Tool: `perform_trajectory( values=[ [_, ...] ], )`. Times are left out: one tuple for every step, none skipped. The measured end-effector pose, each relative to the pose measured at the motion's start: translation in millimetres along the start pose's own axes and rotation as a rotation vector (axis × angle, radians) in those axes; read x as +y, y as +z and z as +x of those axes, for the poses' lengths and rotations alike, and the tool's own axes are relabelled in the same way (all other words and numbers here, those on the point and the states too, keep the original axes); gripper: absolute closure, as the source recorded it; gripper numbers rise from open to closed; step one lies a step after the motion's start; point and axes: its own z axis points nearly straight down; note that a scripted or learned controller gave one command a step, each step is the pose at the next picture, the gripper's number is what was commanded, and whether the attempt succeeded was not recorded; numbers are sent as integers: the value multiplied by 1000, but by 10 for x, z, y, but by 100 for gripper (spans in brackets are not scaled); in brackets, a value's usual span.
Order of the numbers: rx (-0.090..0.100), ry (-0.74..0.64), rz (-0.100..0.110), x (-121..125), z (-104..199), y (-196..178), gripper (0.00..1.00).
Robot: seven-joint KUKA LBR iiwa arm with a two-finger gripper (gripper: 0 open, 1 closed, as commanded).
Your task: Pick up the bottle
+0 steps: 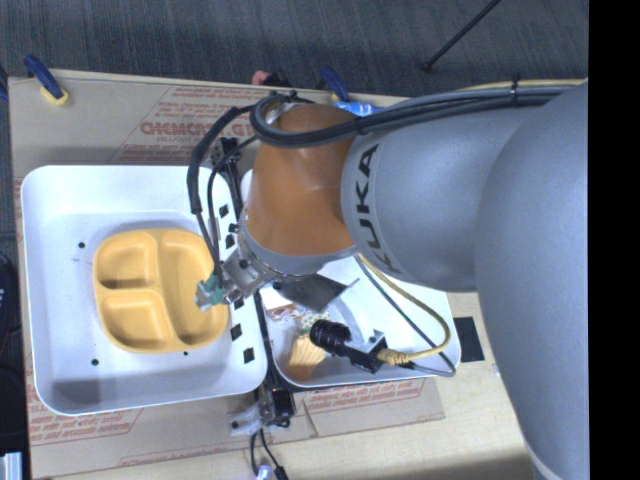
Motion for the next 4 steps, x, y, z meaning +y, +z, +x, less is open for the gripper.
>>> perform_trajectory(
  values=[
    [-4, -146, -4, -511, -884, -280, 100],
    [-2, -694, -2, -602, -1028, -205, 100],
    [-1, -964, -1, -395, -678, 391, 100],
    [-7, -1132, -3, -627, -1088, -79, 100]
  ],
)
